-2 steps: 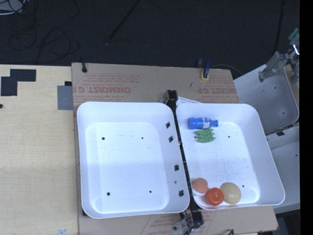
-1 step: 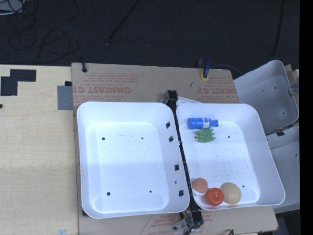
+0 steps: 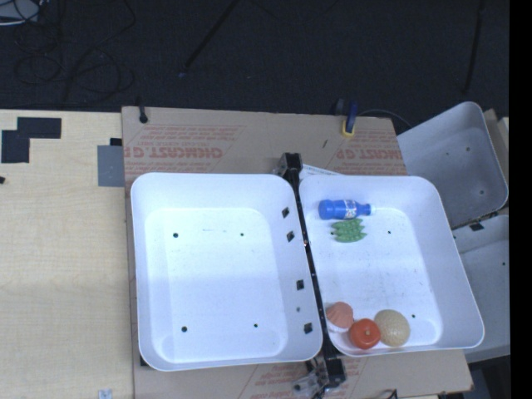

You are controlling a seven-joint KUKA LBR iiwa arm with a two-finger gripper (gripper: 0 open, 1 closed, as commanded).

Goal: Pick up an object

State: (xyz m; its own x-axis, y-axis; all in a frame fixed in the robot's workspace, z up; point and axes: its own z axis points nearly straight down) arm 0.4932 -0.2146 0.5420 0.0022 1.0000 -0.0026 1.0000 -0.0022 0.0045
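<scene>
Right bin, upper part: blue bottle above green item; lower edge: three round objects. Gripper state: I cannot tell.

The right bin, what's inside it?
Inside the right bin: a blue bottle lying down, a green leafy thing just below it, and in the near corner a pink shell-like piece, a red tomato and a beige ball clustered together. Whatever lies beneath them is covered.
</scene>
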